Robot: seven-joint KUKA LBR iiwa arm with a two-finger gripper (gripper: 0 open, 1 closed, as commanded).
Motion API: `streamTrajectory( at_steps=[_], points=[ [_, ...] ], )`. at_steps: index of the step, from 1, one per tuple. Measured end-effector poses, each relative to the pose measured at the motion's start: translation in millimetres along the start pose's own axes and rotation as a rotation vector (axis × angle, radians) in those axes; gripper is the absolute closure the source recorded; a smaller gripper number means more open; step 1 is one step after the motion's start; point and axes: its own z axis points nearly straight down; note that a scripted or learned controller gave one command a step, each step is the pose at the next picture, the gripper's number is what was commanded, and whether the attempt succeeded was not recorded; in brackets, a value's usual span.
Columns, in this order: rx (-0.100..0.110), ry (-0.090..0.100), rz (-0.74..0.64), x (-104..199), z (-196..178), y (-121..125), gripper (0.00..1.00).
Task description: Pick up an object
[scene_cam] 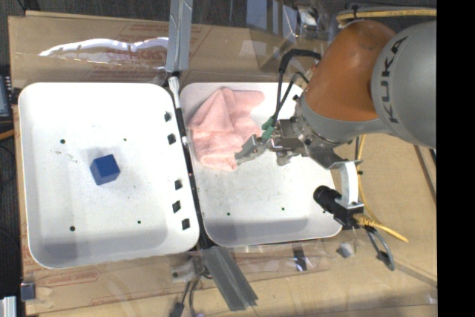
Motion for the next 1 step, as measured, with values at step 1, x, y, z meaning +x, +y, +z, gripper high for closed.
streamTrajectory(
  at_steps=[1],
  points=[
    [0.000,-0.001,0.097,-26.5,31.6,78.2,0.00]
  ],
)
